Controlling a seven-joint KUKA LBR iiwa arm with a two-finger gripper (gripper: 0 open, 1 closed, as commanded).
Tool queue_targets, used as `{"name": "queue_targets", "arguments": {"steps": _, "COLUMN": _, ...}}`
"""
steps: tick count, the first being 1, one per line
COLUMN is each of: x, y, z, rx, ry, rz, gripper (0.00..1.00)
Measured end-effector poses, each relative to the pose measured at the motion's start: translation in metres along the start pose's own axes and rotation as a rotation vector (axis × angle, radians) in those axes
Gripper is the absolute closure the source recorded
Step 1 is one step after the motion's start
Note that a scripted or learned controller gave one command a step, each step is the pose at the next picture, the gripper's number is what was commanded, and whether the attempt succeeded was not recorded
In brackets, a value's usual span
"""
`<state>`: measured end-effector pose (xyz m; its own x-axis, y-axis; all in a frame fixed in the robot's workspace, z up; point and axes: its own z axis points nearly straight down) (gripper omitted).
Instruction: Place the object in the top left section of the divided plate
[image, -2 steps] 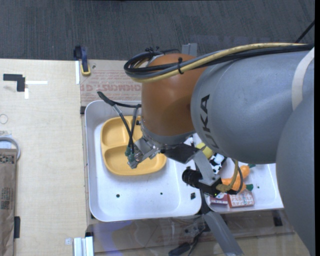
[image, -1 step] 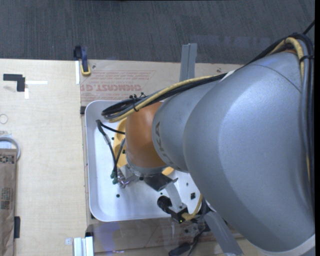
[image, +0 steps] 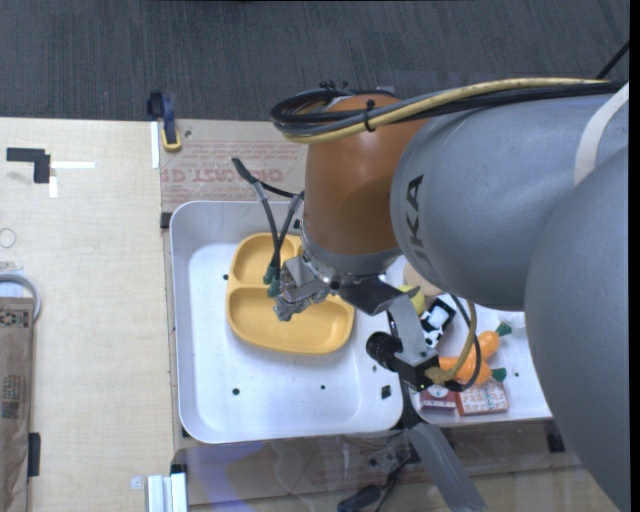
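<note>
A yellow divided plate (image: 290, 318) lies inside a shallow white bin (image: 205, 380) on a pale wooden worktop (image: 80, 300). The grey arm with its orange band (image: 345, 190) hangs over the plate's right side, the pincer (image: 288, 290) low above the plate. Right of the plate, partly under the arm, sit an orange carrot toy (image: 478, 355) and a red-and-white packet (image: 470, 402).
</note>
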<state>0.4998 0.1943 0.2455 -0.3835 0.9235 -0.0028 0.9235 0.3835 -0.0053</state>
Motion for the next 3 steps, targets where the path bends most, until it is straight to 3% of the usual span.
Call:
{"name": "queue_targets", "arguments": {"steps": 1, "x": 0.014, "y": 0.010, "z": 0.149, "rx": -0.015, "ry": 0.001, "rz": 0.013, "gripper": 1.00}}
{"name": "queue_targets", "arguments": {"steps": 2, "x": -0.022, "y": 0.066, "z": 0.056, "rx": 0.001, "ry": 0.000, "rz": 0.078, "gripper": 1.00}}
{"name": "queue_targets", "arguments": {"steps": 3, "x": 0.030, "y": -0.012, "z": 0.158, "rx": 0.004, "ry": 0.001, "rz": 0.097, "gripper": 1.00}}
